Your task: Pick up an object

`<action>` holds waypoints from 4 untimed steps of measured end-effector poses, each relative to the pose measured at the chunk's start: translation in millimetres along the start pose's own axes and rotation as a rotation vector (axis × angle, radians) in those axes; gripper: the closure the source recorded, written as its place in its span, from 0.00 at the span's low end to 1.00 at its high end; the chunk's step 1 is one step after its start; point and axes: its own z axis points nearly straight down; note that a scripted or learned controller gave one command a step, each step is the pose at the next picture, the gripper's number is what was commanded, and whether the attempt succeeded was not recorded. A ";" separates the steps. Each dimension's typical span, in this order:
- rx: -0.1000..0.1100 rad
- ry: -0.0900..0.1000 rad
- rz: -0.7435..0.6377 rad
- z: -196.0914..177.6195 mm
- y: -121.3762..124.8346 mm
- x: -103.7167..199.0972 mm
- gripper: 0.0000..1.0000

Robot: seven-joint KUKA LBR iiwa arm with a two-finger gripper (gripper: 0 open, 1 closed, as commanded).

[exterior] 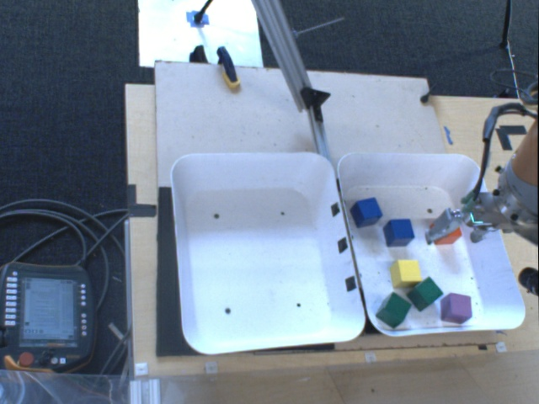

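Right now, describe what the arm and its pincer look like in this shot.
The arm enters from the view's right: an orange-tan patch above a grey wrist section. A dark cable loops along its upper side. The pincer is metallic grey and silver, slim and pointed, with a small greenish spot near its base. No lettering can be made out.

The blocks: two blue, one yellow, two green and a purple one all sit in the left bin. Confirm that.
Wrong bin. The camera view shows the blue blocks, yellow block, green blocks and purple block in the right bin.
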 end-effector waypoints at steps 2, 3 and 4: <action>0.005 0.001 0.002 91.7 -14.3 -9.0 0.00; -0.004 0.008 -0.002 112.4 -10.3 -6.8 0.00; -0.009 0.006 -0.004 100.0 -8.9 -7.7 1.00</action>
